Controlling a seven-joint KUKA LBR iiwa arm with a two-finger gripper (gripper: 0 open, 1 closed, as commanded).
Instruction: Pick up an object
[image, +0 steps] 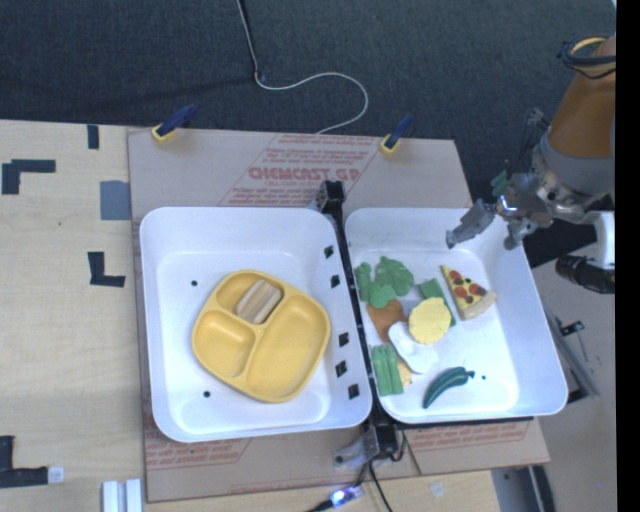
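The right bin (520, 330) holds several toy foods: green leafy pieces (383, 280), a pizza slice (467, 291), a round yellow piece (430, 320), a white piece (408, 347), an orange-brown piece (384, 315), a green strip (384, 368) and a dark green pepper (447, 384). My gripper (488, 234) hangs over the bin's far right corner, above and just behind the pizza slice. It is open, with nothing between its fingers.
The left bin (165, 300) holds a yellow divided plate (285, 350) with a tan bread piece (258, 298) in its far compartment. A black divider (343, 300) separates the bins. Cardboard lies under both bins, and a white cable (310, 80) runs behind.
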